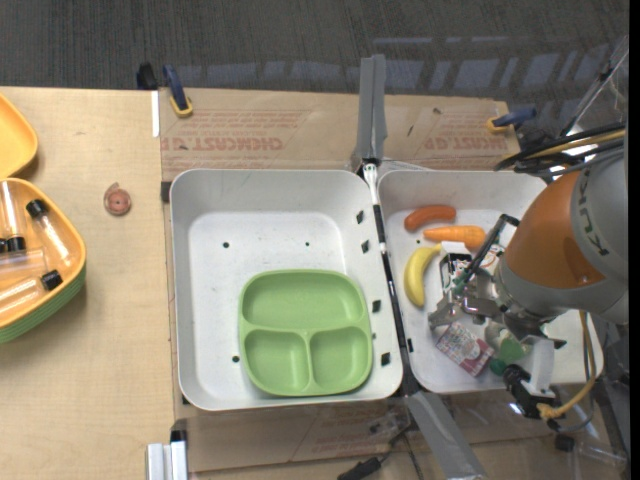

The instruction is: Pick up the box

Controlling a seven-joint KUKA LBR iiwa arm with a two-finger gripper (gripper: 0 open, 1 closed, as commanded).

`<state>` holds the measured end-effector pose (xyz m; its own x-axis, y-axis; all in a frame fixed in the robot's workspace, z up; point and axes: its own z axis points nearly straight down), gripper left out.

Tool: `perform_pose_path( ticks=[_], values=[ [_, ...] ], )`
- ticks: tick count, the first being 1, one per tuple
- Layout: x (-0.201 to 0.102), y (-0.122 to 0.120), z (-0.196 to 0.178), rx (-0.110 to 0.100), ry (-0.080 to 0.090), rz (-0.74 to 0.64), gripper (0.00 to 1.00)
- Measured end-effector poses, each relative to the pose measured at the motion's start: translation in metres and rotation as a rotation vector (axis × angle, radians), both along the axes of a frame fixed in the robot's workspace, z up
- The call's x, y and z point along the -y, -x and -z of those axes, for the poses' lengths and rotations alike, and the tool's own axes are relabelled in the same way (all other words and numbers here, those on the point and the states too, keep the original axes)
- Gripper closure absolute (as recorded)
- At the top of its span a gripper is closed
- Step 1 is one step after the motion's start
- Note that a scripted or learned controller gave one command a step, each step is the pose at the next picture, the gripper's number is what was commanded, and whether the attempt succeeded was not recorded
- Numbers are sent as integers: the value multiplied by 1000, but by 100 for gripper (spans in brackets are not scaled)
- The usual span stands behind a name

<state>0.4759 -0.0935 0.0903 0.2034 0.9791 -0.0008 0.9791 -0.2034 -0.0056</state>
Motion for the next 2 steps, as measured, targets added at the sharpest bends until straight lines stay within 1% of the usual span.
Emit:
perform_pose_path(
  ticks=[2],
  values=[
    [0,0,0,0,0,0,0]
  ],
)
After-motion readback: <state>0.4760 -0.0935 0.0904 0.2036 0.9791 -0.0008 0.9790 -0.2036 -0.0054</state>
